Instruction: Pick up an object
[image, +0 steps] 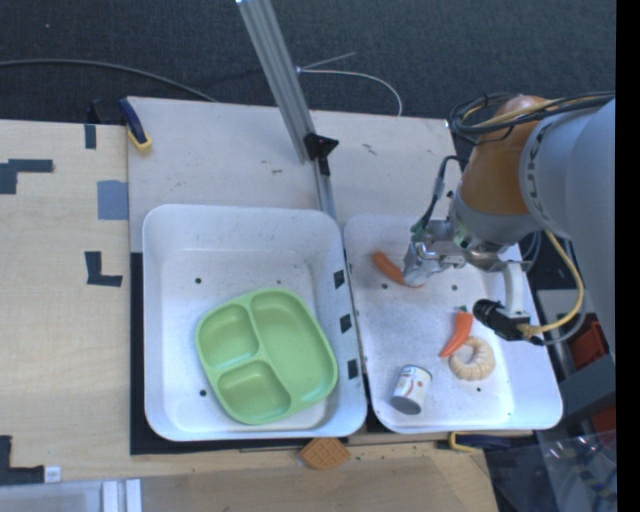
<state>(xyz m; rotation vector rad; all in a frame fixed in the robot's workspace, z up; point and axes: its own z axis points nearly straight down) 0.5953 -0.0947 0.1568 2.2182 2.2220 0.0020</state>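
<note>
In the right bin lie an orange carrot-like piece at the upper left, a second orange piece in the middle right, a tan ring-shaped donut just below it, and a small white can on its side near the front. My gripper is down in the right bin, its tip right beside the right end of the upper orange piece. The wrist hides the fingertips.
A green divided plate lies in the left bin. A grey metal pole slants over the bench behind the bins. A brown cookie-like item rests on the bench in front of the bins. Cables loop around the arm at right.
</note>
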